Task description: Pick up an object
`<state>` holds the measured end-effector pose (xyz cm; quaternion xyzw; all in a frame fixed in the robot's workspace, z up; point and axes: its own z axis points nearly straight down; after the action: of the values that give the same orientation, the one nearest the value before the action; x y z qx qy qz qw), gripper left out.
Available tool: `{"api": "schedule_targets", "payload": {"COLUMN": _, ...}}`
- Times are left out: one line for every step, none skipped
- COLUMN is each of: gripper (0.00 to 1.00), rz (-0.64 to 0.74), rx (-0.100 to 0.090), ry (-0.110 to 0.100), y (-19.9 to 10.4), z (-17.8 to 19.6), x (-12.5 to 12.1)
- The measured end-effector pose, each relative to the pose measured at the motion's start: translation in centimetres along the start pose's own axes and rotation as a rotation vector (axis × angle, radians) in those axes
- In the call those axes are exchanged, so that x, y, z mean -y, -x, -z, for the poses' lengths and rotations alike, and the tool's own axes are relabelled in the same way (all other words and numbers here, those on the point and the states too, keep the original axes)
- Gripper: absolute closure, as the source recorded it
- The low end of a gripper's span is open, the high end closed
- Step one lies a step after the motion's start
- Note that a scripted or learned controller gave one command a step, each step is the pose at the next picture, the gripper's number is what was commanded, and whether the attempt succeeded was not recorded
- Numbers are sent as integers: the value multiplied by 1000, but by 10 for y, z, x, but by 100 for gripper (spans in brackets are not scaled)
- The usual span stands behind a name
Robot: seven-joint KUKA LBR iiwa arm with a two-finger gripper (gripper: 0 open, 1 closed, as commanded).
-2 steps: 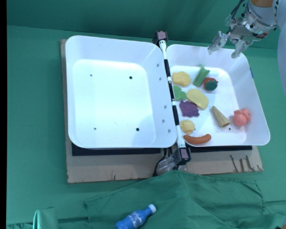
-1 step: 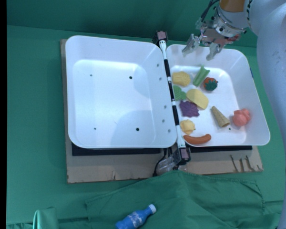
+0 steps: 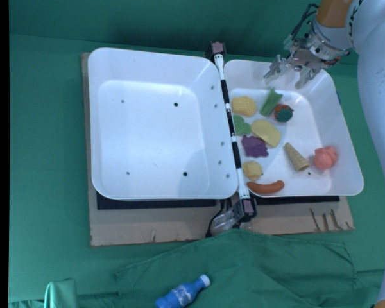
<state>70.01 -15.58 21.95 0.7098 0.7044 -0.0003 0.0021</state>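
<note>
The right bin [image 3: 343, 147] holds several toy foods: a yellow corn piece [image 3: 244, 105], a green pod [image 3: 270, 101], a red-and-green strawberry [image 3: 283, 113], a yellow chip-like piece [image 3: 266, 132], a purple grape cluster [image 3: 255, 146], an ice-cream cone [image 3: 296, 156], a pink lump [image 3: 325, 158], a small yellow piece [image 3: 251, 169] and an orange sausage [image 3: 265, 187]. My gripper [image 3: 289, 74] hangs over the bin's far edge, above the green pod and strawberry. Its fingers are spread apart, with nothing between them.
The left bin [image 3: 155, 124] sits beside the right one, with a black-and-white divider rail [image 3: 230, 124] between them. A blue bottle [image 3: 182, 292] lies on the green cloth at the front. My arm [image 3: 378, 76] runs down the right side.
</note>
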Motion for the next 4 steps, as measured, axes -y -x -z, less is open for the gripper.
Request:
{"api": "schedule_targets", "payload": {"gripper": 0, "rz": 3, "rx": -3, "ry": -4, "y": -31, "z": 10, "x": 80}}
{"api": "schedule_targets", "payload": {"gripper": 0, "rz": 3, "rx": 1, "ry": 13, "y": -36, "z": -35, "x": 98}}
{"api": "schedule_targets", "payload": {"gripper": 0, "rz": 6, "rx": -1, "ry": 7, "y": -41, "z": -9, "x": 77}}
{"api": "schedule_targets", "payload": {"gripper": 0, "rz": 6, "rx": 0, "ry": 14, "y": -41, "z": -32, "x": 59}}
